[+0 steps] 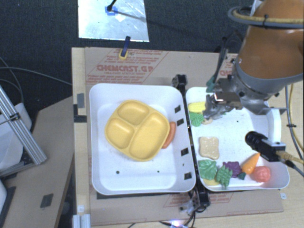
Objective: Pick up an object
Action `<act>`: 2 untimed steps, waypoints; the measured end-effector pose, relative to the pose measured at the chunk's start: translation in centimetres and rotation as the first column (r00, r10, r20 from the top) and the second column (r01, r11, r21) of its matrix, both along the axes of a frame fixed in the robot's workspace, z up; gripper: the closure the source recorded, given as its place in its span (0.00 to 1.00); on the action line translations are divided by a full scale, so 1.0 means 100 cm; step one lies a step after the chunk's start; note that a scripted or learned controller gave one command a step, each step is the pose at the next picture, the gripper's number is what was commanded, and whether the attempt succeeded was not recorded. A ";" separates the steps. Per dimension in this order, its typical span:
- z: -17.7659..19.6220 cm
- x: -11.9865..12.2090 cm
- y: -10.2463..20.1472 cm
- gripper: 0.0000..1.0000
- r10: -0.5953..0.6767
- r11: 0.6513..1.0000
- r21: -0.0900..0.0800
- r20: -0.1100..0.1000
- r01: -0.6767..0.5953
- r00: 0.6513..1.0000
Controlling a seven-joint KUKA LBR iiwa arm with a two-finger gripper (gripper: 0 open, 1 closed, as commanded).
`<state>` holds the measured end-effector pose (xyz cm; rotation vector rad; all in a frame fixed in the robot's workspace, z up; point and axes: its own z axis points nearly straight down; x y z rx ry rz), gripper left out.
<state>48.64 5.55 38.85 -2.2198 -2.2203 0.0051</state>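
Observation:
My gripper [212, 111] hangs low over the back left part of the right bin [280, 127]. It sits right beside a yellow corn piece [195, 107] and a green vegetable [195, 119]; whether it touches either is unclear. A toast slice [209, 147] lies in the bin's middle. Along the front lie green leafy pieces [214, 171], purple grapes [232, 166], an orange carrot [250, 163] and a red fruit [261, 174].
The left bin [102, 175] holds a yellow divided plate [137, 129] with an orange sausage-like piece [170, 134] against its right side. The bins' shared divider [186, 127] runs just left of the gripper. The bulky arm [273, 42] covers the right bin's back right.

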 end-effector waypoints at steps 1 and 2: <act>-0.047 0.000 -0.078 1.00 -0.006 1.000 -0.001 0.003 0.006 1.000; 0.081 0.001 -0.046 1.00 0.007 1.000 0.002 0.021 -0.007 1.000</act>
